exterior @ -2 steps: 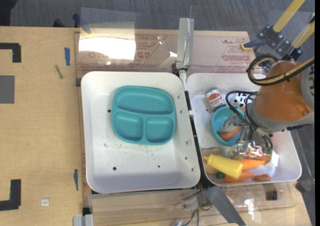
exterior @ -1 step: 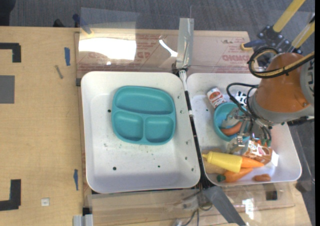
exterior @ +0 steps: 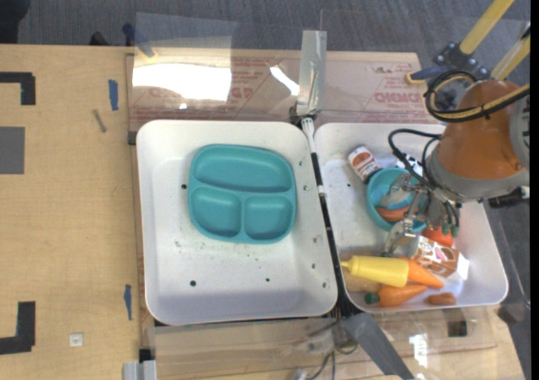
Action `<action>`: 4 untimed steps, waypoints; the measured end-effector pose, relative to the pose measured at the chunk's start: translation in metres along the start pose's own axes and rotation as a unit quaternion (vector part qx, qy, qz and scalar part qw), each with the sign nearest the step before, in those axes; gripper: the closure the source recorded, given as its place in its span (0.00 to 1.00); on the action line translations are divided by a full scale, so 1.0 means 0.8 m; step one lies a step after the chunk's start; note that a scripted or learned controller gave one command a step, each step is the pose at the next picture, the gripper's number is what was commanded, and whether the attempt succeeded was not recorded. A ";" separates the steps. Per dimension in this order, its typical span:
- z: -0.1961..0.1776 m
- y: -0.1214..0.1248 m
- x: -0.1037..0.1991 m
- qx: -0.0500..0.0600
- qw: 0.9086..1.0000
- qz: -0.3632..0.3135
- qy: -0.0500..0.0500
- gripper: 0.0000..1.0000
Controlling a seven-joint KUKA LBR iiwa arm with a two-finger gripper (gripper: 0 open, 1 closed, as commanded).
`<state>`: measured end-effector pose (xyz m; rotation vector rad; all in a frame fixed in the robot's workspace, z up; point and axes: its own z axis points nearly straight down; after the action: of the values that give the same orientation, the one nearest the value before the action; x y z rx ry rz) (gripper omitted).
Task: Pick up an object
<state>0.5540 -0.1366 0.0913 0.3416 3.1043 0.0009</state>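
The right bin [exterior: 497,273] holds a jumble of items. A small red and white can [exterior: 364,163] lies at its far left. A teal bowl [exterior: 383,191] with something orange inside sits beside the can. A yellow squeeze bottle [exterior: 376,270] lies along the near side, with an orange carrot [exterior: 402,294] just in front of it. A red and white packet [exterior: 441,257] rests at the right. My gripper [exterior: 408,228] hangs low inside this bin, between the bowl's near rim and the packet, just above the yellow bottle. The wrist and cables hide part of the bowl.
The left bin [exterior: 160,227] bears a teal divided plate [exterior: 242,193]. A raised divider [exterior: 318,193] separates the two bins. An upright clear panel [exterior: 312,75] stands behind them. The arm's orange band [exterior: 480,138] overhangs the right bin's far right corner.
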 end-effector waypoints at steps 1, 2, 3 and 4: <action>0.001 0.062 -0.015 0.001 0.989 0.148 0.002 0.00; -0.001 0.042 0.044 0.001 0.989 0.151 0.000 0.00; 0.001 0.057 -0.022 0.002 0.991 0.131 0.003 0.00; 0.000 0.058 -0.003 0.000 0.977 0.212 0.001 0.00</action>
<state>0.5668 -0.0917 0.0912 0.9934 2.9628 0.0072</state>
